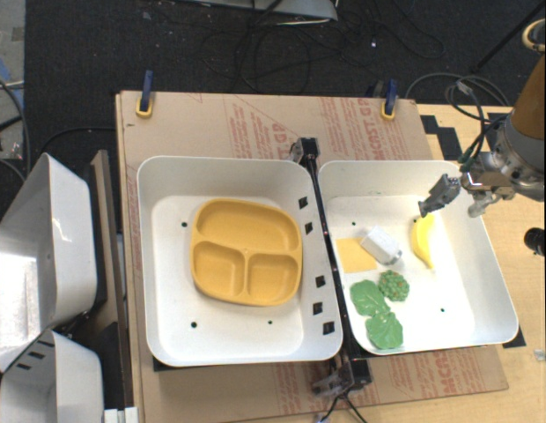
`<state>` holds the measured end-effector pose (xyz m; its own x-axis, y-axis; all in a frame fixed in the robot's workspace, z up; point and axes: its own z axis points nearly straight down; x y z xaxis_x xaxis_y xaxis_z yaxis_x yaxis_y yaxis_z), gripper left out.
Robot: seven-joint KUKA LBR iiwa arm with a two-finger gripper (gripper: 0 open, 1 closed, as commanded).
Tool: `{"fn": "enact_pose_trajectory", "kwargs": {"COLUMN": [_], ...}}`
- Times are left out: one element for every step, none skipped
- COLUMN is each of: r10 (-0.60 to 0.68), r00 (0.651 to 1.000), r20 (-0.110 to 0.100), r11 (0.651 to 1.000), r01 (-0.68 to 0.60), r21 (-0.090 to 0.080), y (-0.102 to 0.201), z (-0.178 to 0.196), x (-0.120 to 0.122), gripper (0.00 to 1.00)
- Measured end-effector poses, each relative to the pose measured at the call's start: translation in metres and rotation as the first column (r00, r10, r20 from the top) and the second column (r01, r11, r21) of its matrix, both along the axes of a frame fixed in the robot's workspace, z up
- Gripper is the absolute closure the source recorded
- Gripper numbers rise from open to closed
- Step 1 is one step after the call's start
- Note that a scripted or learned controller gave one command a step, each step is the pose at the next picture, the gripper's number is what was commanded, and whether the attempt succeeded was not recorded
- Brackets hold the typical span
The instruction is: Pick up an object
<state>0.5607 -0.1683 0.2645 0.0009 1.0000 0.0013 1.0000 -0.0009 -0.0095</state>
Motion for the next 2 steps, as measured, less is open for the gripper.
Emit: {"fn": "enact_pose_trajectory", "kwargs": {"r10": [0.002,0.001], "r00": [1.0,1.0], "r20": [0.01,0.006], "r11": [1.0,1.0], "r01": [-0.002,-0.001], "r21": [-0.002,-0.001], "y": [0.0,0.004], "z": [0.005,-0.039], "x": [0.002,0.004], "gripper": [0.0,0.0]}}
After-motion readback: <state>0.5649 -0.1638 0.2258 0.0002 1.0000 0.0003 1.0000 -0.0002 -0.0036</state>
